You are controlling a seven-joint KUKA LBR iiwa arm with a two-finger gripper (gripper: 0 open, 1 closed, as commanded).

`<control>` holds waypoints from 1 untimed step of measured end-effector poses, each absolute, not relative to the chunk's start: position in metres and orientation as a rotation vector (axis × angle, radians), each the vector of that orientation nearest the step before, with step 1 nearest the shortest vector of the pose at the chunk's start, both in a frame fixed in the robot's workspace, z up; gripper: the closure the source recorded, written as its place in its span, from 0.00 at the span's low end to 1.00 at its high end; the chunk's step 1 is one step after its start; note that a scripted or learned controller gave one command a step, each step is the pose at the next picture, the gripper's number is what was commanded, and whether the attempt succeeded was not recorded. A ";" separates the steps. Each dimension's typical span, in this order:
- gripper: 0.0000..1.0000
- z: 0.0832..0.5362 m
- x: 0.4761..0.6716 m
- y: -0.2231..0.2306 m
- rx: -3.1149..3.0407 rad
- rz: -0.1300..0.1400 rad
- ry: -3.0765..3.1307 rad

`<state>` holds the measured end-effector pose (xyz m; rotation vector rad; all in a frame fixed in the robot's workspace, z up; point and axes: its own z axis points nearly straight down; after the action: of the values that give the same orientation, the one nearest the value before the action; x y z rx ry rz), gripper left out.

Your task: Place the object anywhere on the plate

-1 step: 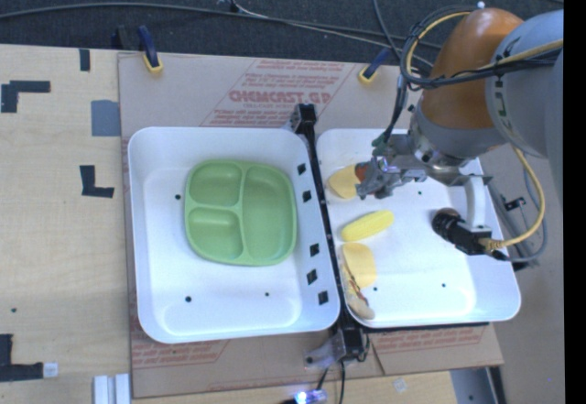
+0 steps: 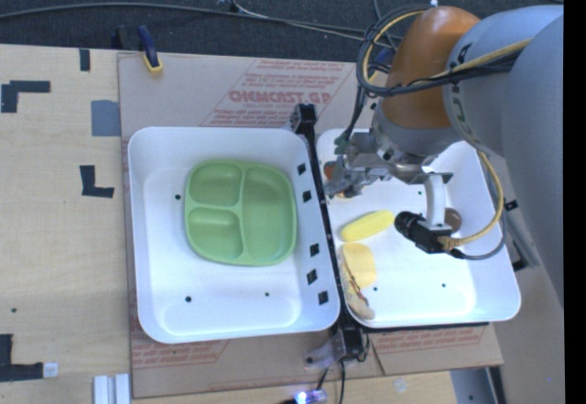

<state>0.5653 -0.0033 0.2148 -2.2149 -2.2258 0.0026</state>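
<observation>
In the right-hand bin [image 2: 476, 292], toward its left side, lies the object of the task — a yellow corn cob [image 2: 366, 226], resting flat on the white floor with its long axis tilted slightly up to the right. Just below it, close to the bin's left wall, sits a banana [image 2: 359, 276], pale yellow with a brown tip at its lower end; the two are near each other but a sliver of white floor shows between them. Right of the corn, very close to its end, is a black part [image 2: 423, 234] hanging from the arm, with a yellow cable looping down around it.

The gripper [image 2: 346, 175] hovers above and a little left of the corn, over the upper left corner of the same bin by the dividing wall. Nothing shows between the fingers, and whether they are open or closed I cannot tell — the metal parts there blur together. Behind it the grey arm [image 2: 522, 91] with its orange band [image 2: 428, 59] fills the upper right of the frame.

In the left bin [image 2: 160, 301], around the middle, rests the green plate [image 2: 242, 212] with three compartments, lying flat. Both bins sit on a cardboard sheet [image 2: 265, 95] on the wooden counter [image 2: 55, 237].
</observation>
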 end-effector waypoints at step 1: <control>1.00 0.213 0.577 0.039 -2.214 0.001 -2.227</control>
<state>0.5768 0.0388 0.2131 -2.2144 -2.2265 0.0011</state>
